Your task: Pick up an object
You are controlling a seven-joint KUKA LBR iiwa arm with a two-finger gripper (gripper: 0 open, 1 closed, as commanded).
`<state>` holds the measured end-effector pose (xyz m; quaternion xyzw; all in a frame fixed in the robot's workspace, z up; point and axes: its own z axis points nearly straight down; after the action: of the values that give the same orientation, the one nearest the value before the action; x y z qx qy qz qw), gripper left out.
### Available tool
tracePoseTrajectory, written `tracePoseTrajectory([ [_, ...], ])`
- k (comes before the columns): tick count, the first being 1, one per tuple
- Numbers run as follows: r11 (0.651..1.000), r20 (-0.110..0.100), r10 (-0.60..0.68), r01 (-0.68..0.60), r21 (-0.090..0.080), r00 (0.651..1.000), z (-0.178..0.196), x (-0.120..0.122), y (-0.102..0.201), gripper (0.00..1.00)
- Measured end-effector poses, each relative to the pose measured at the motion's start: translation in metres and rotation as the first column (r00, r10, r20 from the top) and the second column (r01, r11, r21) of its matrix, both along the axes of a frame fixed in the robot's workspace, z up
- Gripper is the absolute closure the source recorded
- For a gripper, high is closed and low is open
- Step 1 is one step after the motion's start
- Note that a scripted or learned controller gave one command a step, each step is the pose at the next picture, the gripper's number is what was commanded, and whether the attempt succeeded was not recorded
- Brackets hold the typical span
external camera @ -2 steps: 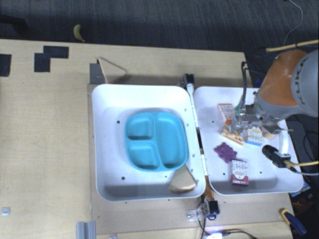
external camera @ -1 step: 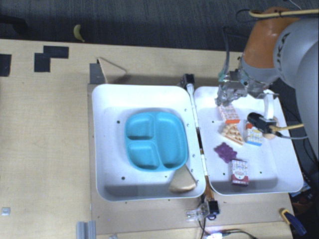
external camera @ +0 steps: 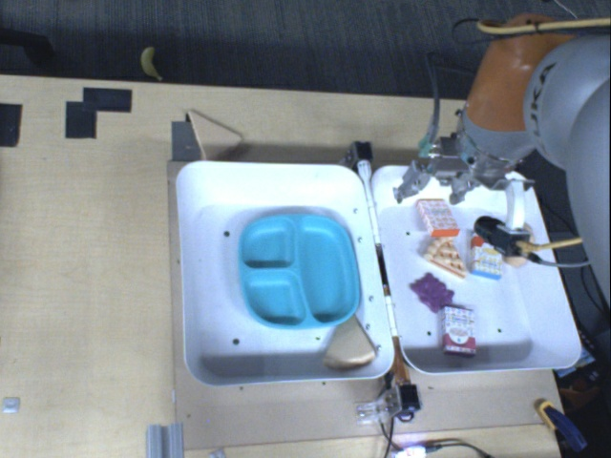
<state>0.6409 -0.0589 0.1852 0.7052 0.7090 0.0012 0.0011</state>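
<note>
Camera view looks down on the bench (external camera: 86, 284), and we see the hand (external camera: 430, 191) hanging over the far end of the right bin (external camera: 554, 337), close to that bin's back rim. Its fingers (external camera: 405, 187) stand apart, and we see nothing between them; from this slant we cannot tell whether their tips touch the bin floor. Just in front of the hand, almost under its fingertips, lies a small orange-and-white box (external camera: 432, 216), the nearest thing to it. A little further forward from the hand lies a tan waffle-patterned piece (external camera: 445, 254), with a small blue-and-white pack (external camera: 487, 261) just beside it, toward the arm's side of the view. Further still from the hand lies a purple lump (external camera: 431, 292), and beyond that, near the bin's front wall, a red-and-white carton (external camera: 459, 330), well apart from the fingers. Off to the view's left of the hand, past the ridge where the two bins meet, the left bin (external camera: 205, 208) holds a blue divided tray (external camera: 298, 267), and a tan rounded object (external camera: 349, 352) sits at that tray's front corner.
</note>
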Motion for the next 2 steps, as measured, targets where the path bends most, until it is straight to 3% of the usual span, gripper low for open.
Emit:
tracePoseTrajectory([
  [1, 1.000, 0.002, -0.003, 0.003, -0.002, 1.000, -0.098, -0.065, -0.061, 0.00],
  [2, 1.000, 0.008, -0.002, 0.002, -0.002, 1.000, -0.086, -0.062, -0.060, 1.00],
])
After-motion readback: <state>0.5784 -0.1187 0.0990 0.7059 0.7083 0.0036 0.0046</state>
